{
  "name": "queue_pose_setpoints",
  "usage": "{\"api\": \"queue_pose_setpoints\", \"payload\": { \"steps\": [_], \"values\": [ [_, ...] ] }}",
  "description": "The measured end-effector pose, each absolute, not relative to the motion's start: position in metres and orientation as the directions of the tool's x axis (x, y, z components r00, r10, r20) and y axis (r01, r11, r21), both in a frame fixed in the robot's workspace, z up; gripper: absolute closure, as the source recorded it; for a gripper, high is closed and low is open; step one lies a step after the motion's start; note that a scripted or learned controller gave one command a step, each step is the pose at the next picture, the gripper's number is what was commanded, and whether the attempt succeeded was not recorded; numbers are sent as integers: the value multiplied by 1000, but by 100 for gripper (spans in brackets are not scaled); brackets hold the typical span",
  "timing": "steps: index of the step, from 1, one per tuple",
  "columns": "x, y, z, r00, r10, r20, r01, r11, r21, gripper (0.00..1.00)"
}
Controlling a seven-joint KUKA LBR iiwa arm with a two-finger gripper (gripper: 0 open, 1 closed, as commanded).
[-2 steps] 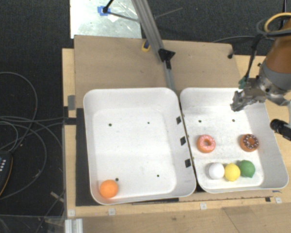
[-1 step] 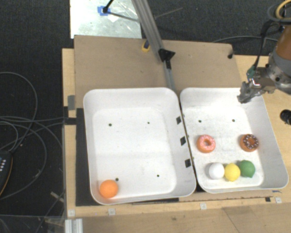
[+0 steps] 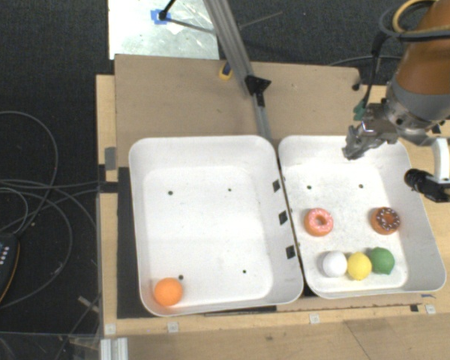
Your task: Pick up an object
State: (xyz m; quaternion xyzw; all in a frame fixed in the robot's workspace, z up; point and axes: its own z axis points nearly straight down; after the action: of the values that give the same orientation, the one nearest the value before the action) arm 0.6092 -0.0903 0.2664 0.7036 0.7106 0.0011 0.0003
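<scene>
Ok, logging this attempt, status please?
Gripper over right bin's far edge, nothing seen held. Pink donut, chocolate donut, three balls untouched. Path clear.

Robot lab — bench, twin white bins, loose cables

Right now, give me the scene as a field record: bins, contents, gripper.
left bin: orange ball near its front left corner
right bin: pink donut, brown donut, white ball, yellow ball, green ball
ball row: white, yellow, green side by side along the front of the right bin
gripper: over the back edge of the right bin, nothing seen between its fingers
fingers: too small to tell open or shut
task state: no object picked up
</scene>
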Motion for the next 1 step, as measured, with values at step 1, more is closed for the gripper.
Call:
{"api": "queue_pose_setpoints", "payload": {
  "steps": [1],
  "values": [
    [609,-41,269,-10,1000,2,1000,10,1,100]
  ]
}}
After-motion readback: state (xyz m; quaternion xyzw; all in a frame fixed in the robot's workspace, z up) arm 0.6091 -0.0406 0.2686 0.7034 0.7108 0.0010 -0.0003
